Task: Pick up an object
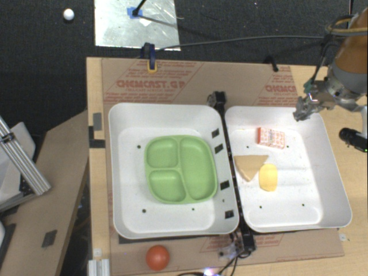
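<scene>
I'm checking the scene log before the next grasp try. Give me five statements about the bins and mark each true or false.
1. The green divided plate lies in the left bin. True.
2. The yellow object lies in the left bin. False: it lies in the right bin, against the tan wedge.
3. The red and white packet sits in the right bin. True.
4. The gripper is over the green plate. False: it is at the right bin's far right corner.
5. The orange ball lies inside a bin. False: it lies on the bench in front of the left bin.
</scene>
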`<state>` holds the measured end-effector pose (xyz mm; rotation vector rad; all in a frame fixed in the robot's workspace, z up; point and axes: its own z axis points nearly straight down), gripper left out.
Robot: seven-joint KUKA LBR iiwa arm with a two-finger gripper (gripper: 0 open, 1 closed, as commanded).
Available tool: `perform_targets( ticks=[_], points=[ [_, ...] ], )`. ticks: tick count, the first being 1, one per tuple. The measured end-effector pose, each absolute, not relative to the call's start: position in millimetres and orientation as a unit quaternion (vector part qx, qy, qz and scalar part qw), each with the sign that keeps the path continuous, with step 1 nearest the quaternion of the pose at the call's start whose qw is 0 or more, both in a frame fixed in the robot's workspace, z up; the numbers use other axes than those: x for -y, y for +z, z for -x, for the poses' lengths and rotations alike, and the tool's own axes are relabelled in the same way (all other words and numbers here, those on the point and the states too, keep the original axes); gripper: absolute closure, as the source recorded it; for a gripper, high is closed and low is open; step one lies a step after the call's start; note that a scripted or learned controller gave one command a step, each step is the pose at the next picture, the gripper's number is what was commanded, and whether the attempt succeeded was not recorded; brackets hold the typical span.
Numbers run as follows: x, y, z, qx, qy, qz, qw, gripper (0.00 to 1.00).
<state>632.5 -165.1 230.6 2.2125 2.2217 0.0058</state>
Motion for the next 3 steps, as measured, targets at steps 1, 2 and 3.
perform_targets(
  ticks=[1, 2, 3],
  points=[
    [112.2, 240.9, -629.4, -0.710, 0.0013, -0.704, 0.001, 1.00],
    [63.8, 247.6, -627.5, -0.710, 0.0013, -0.704, 0.000, 1.00],
    [10.5, 235.4, -620.4, -0.711, 0.0009, -0.704, -0.001, 1.00]
  ],
)
